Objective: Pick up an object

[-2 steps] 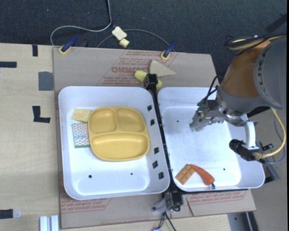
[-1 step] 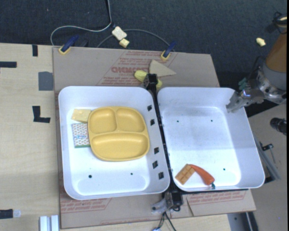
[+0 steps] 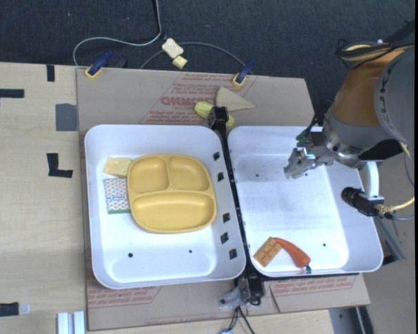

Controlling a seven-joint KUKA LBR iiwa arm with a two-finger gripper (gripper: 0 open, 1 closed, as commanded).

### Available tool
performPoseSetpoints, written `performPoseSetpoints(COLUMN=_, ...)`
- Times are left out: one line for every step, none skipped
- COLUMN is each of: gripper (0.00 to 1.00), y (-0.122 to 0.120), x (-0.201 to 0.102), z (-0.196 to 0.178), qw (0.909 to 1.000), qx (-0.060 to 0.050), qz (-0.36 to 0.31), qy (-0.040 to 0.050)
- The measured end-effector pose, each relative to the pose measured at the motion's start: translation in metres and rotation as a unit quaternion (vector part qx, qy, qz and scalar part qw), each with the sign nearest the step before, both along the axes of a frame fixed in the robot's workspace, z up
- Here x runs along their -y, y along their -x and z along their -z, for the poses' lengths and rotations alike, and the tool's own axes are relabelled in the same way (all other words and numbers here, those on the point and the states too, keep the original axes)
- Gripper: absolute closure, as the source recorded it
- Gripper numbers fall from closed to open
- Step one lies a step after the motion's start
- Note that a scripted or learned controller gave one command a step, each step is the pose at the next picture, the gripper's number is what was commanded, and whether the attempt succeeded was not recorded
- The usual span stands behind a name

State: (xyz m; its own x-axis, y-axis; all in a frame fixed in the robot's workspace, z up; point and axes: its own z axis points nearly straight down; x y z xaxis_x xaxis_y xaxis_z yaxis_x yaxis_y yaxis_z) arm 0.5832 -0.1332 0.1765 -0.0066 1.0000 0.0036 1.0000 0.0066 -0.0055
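My gripper (image 3: 297,165) hangs over the upper right part of the right bin (image 3: 285,200), its metal fingers pointing down and left with nothing visible between them. Near the right bin's front edge lie an orange carrot-like piece (image 3: 295,250) and a brown waffle-like block (image 3: 265,252), touching each other. In the left bin (image 3: 160,263) a yellow divided plate (image 3: 171,192) lies flat. At its left edge sit a pale yellow block (image 3: 116,165) and a small patterned card (image 3: 115,194).
A black divider with clips (image 3: 228,200) runs between the bins. Both bins rest on brown cardboard (image 3: 188,96). Beyond the far rims lie a yellow item (image 3: 205,108) and a tan wedge (image 3: 233,100). Cables (image 3: 153,19) cross the dark floor behind.
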Motion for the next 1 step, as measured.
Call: performPoseSetpoints(gripper=1.00, y=0.0080, x=-0.1047, z=-0.0076, qw=1.0000, qx=0.002, qz=-0.002, qy=-0.0003)
